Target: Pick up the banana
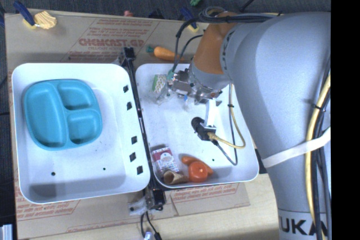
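My gripper (170,89) reaches down into the upper left part of the right bin (242,168), under the arm's orange band (209,53). A small pale green and white object (160,83) lies right at the gripper's left side, touching or nearly touching it; I cannot tell whether it is held. The wrist and its cables hide the bin floor beneath them.
A red packet (163,157), a tan cone-shaped piece (174,177) and an orange toy (197,169) lie along the right bin's front edge. The left bin (67,182) holds a blue divided plate (62,112). An orange carrot (164,53) and a yellow item (45,21) lie on the cardboard behind the bins.
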{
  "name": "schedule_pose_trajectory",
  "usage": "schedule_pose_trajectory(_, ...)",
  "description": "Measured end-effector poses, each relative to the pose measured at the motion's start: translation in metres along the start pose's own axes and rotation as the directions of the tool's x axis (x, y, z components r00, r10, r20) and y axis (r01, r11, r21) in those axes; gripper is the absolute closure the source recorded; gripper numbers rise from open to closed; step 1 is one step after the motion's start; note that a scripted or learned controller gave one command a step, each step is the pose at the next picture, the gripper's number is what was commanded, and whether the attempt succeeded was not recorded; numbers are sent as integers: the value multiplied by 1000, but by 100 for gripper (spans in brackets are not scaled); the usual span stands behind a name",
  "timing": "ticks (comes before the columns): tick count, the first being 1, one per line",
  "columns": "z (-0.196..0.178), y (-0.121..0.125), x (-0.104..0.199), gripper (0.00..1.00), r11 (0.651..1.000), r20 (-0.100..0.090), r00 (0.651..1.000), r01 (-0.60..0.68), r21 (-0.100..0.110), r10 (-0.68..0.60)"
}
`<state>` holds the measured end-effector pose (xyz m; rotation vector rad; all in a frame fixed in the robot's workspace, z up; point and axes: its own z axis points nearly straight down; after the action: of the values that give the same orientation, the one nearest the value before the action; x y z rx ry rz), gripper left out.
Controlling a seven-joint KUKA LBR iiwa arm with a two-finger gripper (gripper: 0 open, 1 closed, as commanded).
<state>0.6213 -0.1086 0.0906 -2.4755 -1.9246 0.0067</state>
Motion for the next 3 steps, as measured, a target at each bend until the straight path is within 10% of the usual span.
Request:
schedule_pose_trajectory(1, -2, 25, 21, 0, 940, 3, 940, 341, -6, -341)
schedule_pose_trajectory(3, -2, 25, 21, 0, 940, 3, 940, 341, -6, -341)
